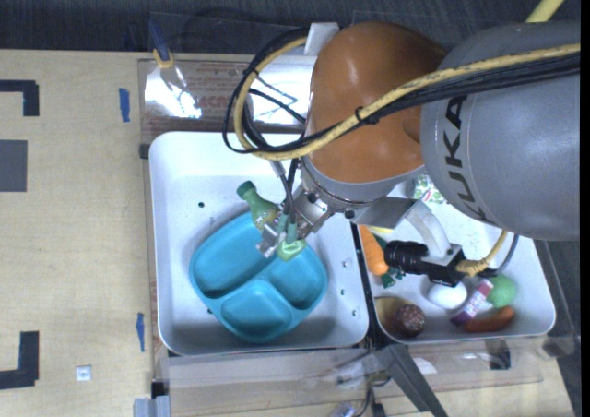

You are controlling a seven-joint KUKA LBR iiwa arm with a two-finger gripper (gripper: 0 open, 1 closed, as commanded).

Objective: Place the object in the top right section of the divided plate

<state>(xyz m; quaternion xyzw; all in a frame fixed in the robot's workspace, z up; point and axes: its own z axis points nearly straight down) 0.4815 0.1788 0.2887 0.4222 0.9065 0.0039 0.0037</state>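
A blue divided plate [241, 269] lies in the left white bin [175, 221]. My gripper [282, 236] hangs over the plate's upper right part, under the arm's orange band. It is shut on a slim green toy [251, 196]. The toy's dark green end sticks out up and left over the plate's rim. Its paler green end shows just below the fingertips. I cannot tell whether the toy touches the plate.
The right bin [539, 314] holds an orange carrot [373, 255], a brown round thing [408, 318], a white egg [449, 296], a green ball [503, 291] and a red sausage-like piece [487, 319]. The arm covers much of that bin's upper half.
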